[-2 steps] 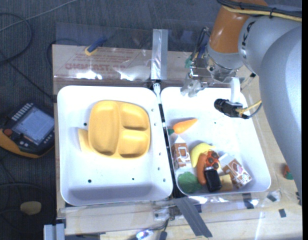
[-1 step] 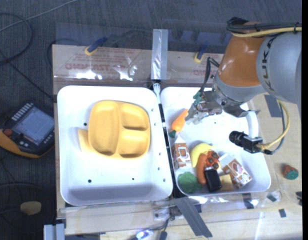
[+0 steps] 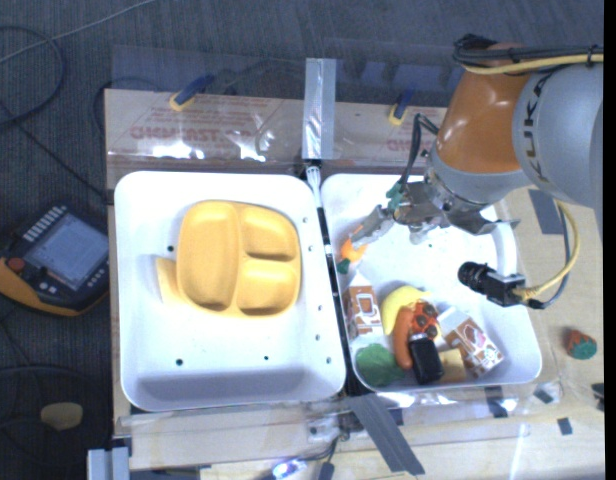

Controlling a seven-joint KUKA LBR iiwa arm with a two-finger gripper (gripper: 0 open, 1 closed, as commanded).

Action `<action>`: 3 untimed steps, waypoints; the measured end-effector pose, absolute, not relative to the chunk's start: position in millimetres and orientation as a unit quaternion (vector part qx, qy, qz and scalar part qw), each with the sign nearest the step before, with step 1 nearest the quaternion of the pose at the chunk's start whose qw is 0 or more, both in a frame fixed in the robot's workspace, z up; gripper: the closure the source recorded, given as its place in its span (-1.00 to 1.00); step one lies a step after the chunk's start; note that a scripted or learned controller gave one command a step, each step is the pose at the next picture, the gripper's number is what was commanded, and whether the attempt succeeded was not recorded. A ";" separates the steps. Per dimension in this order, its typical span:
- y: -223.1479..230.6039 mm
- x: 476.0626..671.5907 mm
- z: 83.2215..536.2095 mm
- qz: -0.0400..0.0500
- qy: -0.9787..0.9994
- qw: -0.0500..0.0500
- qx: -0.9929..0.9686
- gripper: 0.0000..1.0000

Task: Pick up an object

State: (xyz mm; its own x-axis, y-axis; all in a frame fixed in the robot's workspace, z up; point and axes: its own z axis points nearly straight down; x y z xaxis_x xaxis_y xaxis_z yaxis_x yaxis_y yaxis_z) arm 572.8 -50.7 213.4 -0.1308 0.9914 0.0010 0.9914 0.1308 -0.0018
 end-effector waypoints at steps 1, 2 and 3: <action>-94.5 544.5 117.2 -0.011 -0.792 -0.016 -0.610 -1.00; -101.3 625.9 110.3 -0.012 -0.764 -0.015 -0.645 -1.00; -104.2 620.8 109.8 -0.018 -0.723 -0.016 -0.690 -1.00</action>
